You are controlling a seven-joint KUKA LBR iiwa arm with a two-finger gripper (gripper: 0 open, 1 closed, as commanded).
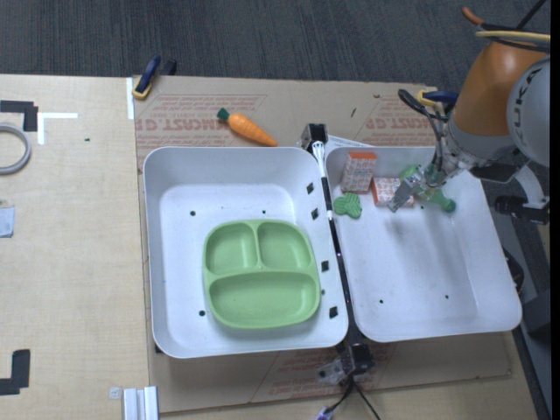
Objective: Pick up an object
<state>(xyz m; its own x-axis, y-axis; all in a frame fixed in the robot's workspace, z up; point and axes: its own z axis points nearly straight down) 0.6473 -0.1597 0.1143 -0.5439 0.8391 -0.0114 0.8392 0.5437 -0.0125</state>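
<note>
Green tray (261, 274) & white bins (437, 261): smooth matt plastic; bench (70, 261) pale wood; brown cardboard (289, 103) under bins.

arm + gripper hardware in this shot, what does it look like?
Grey arm with a broad, rounded orange band above the wrist, dark lettering on the grey shell, thin cables looping beside the band. The gripper is small, slim and metallic grey, its detail blurred.

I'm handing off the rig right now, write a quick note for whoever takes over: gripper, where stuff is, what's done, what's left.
Gripper: low in the right bin, at its far side, among small items; nothing visibly held.
Nearby: green toy, printed box, small red-and-white block.
Left bin: green divided plate.
Toy carrot lies on the cardboard beyond the bins.
Done: arm reached into the right bin.
Left: grasp and lift an object.
</note>
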